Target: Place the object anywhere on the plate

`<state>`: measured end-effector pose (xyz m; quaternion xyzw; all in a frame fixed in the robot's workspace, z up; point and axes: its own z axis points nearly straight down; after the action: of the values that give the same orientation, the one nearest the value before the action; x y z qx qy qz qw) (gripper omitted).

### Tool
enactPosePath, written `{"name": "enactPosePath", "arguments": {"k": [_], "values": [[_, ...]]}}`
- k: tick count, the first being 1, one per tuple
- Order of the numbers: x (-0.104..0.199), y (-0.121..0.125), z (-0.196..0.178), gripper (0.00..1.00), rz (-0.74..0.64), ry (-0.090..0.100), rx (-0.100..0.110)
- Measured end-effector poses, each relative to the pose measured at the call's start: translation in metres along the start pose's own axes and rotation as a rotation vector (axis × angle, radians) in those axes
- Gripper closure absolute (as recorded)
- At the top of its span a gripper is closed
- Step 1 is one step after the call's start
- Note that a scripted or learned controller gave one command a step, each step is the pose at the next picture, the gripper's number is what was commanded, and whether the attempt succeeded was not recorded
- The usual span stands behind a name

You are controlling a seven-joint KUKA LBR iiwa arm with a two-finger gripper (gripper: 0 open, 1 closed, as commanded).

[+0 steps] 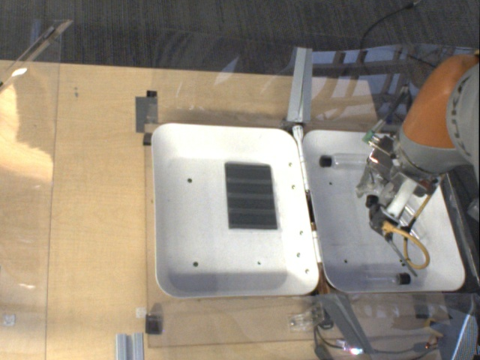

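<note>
grey two-finger gripper [379, 214] low in right shallow white bin [450, 272] | finger state: cannot tell | dark ribbed rectangular plate [251, 195] in left bin, awaiting object

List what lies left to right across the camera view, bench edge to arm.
Bare wooden bench → left white bin → dark ribbed plate in that bin → right white bin → pincer over the right bin → grey arm with orange band.
</note>
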<state>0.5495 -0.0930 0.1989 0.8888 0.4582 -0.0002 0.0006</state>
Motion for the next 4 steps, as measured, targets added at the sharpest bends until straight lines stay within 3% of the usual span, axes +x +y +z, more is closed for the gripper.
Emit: {"name": "enactPosePath", "arguments": {"k": [1, 2, 3, 4], "values": [[0.098, 0.030, -0.092, 1.00, 0.157, 0.001, -0.002], [0.173, 0.010, 0.010, 1.00, 0.136, -0.001, 0.004], [0.226, -0.060, 0.050, 1.00, 0.749, 0.003, 0.002], [0.287, -0.076, 0.017, 1.00, 0.748, 0.006, 0.000]]}}
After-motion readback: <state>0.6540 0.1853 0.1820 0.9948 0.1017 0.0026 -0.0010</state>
